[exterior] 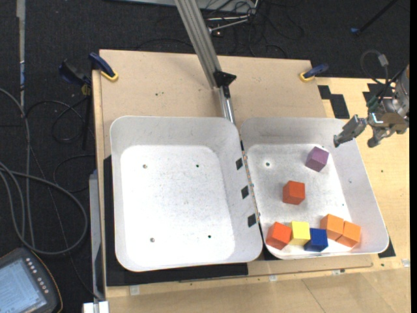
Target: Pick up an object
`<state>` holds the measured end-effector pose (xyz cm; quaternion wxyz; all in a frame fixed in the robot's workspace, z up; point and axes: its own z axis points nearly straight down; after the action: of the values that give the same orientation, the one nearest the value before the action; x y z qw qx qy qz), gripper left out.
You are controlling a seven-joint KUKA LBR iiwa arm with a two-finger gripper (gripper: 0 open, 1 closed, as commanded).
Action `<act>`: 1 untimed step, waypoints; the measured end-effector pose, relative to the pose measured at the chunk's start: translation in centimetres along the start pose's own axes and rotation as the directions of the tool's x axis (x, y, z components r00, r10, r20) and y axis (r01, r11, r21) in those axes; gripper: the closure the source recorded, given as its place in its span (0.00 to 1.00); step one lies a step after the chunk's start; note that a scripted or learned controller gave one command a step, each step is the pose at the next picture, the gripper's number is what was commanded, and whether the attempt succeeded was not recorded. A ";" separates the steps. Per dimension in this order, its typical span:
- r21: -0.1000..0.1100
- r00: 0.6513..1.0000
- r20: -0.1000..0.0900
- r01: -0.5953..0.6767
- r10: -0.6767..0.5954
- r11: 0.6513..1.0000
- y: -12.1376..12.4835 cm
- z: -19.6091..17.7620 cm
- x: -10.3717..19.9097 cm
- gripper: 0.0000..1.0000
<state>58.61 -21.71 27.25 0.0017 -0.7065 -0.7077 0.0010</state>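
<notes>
Closest to the lens, along the near wall of the right bin (365, 194), five blocks sit in a loose row: an orange block (279, 234) at the left, a yellow one (300, 231) touching it, a blue one (317, 239) just beside that, and two more orange blocks (333, 226) (350, 233) pressed together at the right end. Farther back in the same bin a red block (294, 192) stands alone near the middle, well apart from the row, and a purple block (317, 158) lies tilted beyond it, toward the bin's far right side. Up at the right edge of the view, the gripper (357, 134) hangs over the bin's far right rim, its two dark fingers spread apart with nothing between them; one finger (345, 132) points down and left toward the purple block without touching it. Left of all this lies the left bin (130, 194), its speckled floor marked by four small dots. Both bins rest on a tan board (169, 83), held at the far corners by blue-and-yellow clamps (104, 67) (314, 72). A grey pole (199, 34) slants down from the top and ends near the seam between the bins. Cables trail over the dark floor at the left, and a screen (23, 285) shows in the lower left corner.
</notes>
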 end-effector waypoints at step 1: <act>-0.004 1.000 0.002 0.002 -0.002 1.000 0.1 -0.3 0.0 0.00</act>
<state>58.69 -21.69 27.51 -0.0003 -0.7059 -0.7083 0.0004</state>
